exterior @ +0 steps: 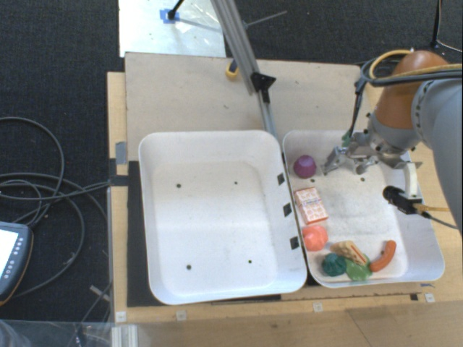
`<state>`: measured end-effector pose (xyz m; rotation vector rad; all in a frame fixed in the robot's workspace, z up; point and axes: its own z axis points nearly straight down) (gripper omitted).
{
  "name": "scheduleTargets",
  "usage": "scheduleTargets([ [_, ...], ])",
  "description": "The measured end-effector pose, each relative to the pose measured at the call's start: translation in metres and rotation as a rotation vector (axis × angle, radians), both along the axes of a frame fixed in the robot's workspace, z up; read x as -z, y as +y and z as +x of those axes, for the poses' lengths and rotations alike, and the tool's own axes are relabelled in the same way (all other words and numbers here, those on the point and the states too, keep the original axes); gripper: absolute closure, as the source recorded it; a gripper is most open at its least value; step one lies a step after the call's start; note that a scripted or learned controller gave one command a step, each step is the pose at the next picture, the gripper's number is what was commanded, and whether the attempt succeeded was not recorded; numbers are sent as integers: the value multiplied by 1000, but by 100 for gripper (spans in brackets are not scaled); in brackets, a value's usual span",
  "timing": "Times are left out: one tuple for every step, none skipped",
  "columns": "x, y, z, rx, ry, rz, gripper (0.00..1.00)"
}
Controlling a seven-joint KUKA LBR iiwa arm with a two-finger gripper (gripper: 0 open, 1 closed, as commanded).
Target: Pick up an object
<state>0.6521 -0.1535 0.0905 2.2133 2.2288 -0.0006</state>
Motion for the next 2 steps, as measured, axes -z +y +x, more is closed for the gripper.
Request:
scheduleTargets([
  [-13,0,1,-3,-4,-1,100],
  [-58,2,8,1,-7,-1,100],
])
